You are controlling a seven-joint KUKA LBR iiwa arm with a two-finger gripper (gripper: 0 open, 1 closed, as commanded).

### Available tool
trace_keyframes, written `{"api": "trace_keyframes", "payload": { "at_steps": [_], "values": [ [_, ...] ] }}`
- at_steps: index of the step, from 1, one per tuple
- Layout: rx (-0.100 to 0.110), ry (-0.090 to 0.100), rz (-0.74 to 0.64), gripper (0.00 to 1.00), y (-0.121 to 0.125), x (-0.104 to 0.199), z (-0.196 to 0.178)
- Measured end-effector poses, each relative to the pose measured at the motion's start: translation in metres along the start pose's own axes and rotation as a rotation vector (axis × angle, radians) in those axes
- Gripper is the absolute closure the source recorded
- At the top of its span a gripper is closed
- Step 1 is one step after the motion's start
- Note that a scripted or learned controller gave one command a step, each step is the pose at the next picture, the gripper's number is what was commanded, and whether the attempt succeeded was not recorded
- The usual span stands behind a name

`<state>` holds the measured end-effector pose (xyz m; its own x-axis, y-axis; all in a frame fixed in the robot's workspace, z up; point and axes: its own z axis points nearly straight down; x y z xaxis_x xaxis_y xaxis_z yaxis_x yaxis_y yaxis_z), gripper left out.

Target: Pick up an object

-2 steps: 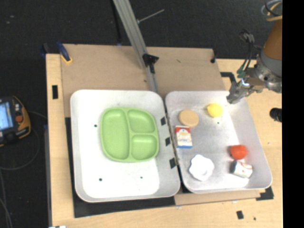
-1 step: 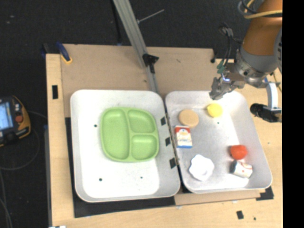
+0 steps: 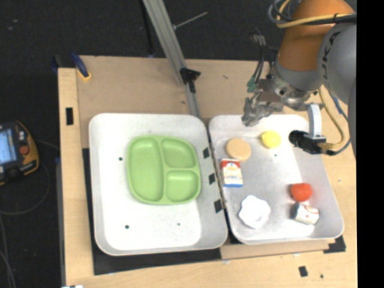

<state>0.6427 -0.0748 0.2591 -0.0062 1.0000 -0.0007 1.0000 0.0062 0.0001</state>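
My gripper (image 3: 251, 116) hangs over the far edge of the right bin (image 3: 327, 179), above and apart from the objects. In that bin lie a tan round disc (image 3: 238, 149), a yellow ball-like piece (image 3: 270, 139), a small red and white carton (image 3: 231, 173), a white crumpled item (image 3: 254, 211), a red-orange round thing (image 3: 301, 191) and a white cup-like piece with red marks (image 3: 305, 213). The tan disc is nearest, just below the gripper. Nothing shows between the fingers.
The left bin (image 3: 105, 179) holds a green divided tray (image 3: 163, 169). A grey metal bar (image 3: 168, 35) slants down from the top to the bins' far edge. A device with a screen (image 3: 13, 149) sits off the bench at the left.
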Motion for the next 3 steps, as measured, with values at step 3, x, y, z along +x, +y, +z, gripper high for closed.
{"api": "trace_keyframes", "payload": {
  "at_steps": [3],
  "values": [
    [-0.002, 0.001, -0.001, 1.0, 0.024, 0.151, 0.009]
  ]
}}
